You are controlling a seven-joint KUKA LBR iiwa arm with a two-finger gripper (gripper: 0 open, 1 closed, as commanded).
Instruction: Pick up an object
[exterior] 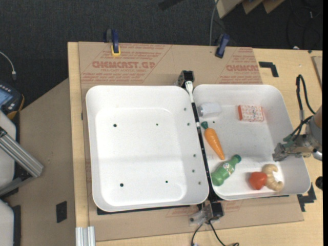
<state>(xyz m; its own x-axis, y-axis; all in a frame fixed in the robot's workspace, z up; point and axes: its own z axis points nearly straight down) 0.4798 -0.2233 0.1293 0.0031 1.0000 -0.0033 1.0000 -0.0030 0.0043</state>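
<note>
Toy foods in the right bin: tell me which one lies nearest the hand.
The beige mushroom-like toy at the bin's near right corner, touching the red tomato-like toy. It lies just below the hand; the carrot and green bottle lie farther left.

My arm (315, 137) is cut off by right edge. My pincer (281, 152) is blurry, prongs too small to read. Print on red-white box (251, 113) illegible. Pale lump (275, 177) beside red piece (258, 180) unidentifiable.

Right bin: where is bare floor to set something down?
Bare floor lies between the carrot and the pincer, below the patterned box. The near edge is crowded: green bottle, red piece, beige piece.
</note>
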